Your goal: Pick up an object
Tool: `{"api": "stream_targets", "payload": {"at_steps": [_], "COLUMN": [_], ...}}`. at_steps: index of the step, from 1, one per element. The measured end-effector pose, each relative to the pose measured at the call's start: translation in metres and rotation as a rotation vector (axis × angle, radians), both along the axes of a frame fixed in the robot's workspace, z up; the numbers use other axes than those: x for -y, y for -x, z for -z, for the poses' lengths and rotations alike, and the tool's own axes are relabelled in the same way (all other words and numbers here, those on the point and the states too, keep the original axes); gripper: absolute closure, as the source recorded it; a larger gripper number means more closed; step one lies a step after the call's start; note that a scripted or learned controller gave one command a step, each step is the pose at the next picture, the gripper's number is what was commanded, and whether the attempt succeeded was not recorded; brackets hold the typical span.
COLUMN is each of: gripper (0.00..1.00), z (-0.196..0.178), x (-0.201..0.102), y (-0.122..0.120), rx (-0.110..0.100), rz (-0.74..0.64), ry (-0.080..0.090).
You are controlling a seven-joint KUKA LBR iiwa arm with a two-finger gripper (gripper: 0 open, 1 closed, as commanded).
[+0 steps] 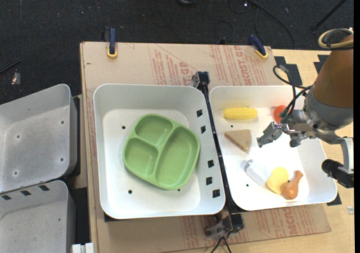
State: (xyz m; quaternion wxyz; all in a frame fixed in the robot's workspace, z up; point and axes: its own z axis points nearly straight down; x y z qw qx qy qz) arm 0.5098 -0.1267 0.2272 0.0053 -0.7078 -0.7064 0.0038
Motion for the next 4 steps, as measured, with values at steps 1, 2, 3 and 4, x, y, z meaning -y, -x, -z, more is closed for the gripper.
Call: {"api": "stream_targets", "payload": {"at_steps": [1,2,3,4], "gripper": [0.00,0.00,0.00,0.00], "z": [-0.006,0.038,0.093,0.137], "x": [0.000,-0.004,0.003,0.003], "y": [-0.003,0.001,-0.006,-0.005], "rx": [0.012,0.009,0.010,0.010], "rz": [-0.003,-0.001,-0.001,0.000], "ry": [0.002,0.001,0.002,0.002]}}
